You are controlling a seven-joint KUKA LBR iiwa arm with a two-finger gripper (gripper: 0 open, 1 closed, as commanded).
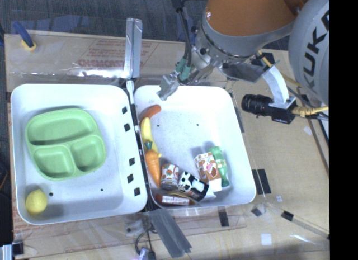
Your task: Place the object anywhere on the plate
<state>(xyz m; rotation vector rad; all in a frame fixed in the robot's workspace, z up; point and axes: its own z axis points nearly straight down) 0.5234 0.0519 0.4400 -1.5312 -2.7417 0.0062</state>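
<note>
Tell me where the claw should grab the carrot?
Probably around the carrot's thick orange middle, coming straight down from above. It lies flat along the right bin's left wall, so closing across its narrow width looks easiest, though the banana and can crowd it.

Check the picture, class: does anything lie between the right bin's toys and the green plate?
Yes. The two bins' adjoining walls run between the toy pile and the green plate. The pincer hovers over the right bin's far rim.

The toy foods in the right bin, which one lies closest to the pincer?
The sausage, at the bin's top left, just below the pincer; the banana and carrot lie farther down.
</note>
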